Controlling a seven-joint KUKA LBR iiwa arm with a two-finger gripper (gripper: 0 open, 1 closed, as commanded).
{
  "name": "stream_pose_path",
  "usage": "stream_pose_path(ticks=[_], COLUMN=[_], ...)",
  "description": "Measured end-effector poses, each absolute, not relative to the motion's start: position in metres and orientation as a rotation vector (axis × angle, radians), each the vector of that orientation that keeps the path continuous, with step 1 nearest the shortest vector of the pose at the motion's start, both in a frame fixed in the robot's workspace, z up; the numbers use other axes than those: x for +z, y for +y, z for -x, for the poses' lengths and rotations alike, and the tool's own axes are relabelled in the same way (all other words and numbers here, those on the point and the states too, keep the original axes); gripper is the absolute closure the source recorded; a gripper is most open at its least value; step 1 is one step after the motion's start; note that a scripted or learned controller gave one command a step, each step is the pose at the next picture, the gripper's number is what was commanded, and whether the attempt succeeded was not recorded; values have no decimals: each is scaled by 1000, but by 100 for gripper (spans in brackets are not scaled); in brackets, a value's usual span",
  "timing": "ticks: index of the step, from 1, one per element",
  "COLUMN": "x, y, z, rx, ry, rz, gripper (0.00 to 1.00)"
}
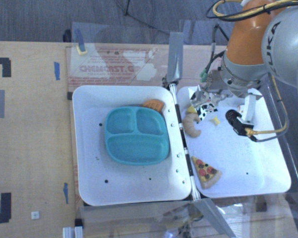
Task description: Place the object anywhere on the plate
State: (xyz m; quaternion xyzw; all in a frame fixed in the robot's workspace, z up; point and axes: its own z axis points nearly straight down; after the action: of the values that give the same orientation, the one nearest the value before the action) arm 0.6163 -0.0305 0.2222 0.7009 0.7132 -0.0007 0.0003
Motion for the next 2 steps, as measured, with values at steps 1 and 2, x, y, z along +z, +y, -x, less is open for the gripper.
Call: stream_pose_path(ticks=[1,2], x=[185,186], y=[36,95], z=[-638,-622], rx=[1,0], ry=[2213,2629], rz=[-2228,-1722], gripper=[100,100])
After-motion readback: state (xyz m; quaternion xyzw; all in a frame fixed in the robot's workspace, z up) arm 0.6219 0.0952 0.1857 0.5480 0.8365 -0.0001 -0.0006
